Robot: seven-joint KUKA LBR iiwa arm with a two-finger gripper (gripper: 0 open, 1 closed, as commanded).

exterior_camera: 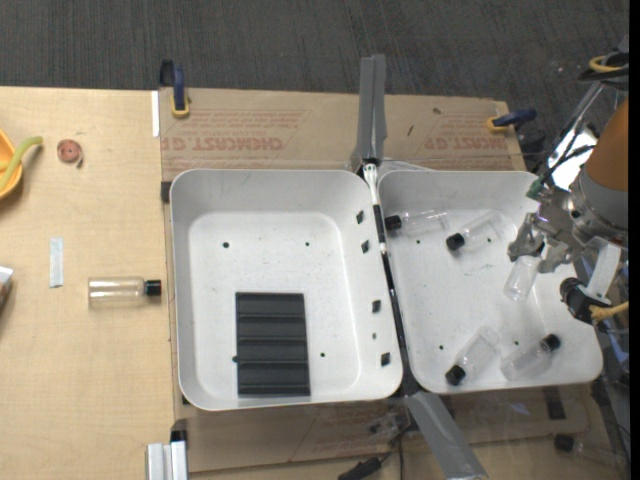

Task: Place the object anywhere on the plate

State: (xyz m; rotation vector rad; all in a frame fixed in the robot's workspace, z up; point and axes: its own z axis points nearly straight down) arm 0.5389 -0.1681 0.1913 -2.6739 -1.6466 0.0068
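I judge the clear vials (470, 230) light, rigid and slick, best gripped across the body near the black cap; end effector (530, 251) state: cannot tell.

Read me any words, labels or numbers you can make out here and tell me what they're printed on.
"CHEMCAST GP": red print, upside down, on the cardboard sheet behind the left bin.
The same red print repeats behind the right bin, too faint to read surely.
The clear bottles carry no legible label.

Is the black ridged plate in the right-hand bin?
No, the black ridged plate lies in the left bin, while the right bin holds clear bottles.
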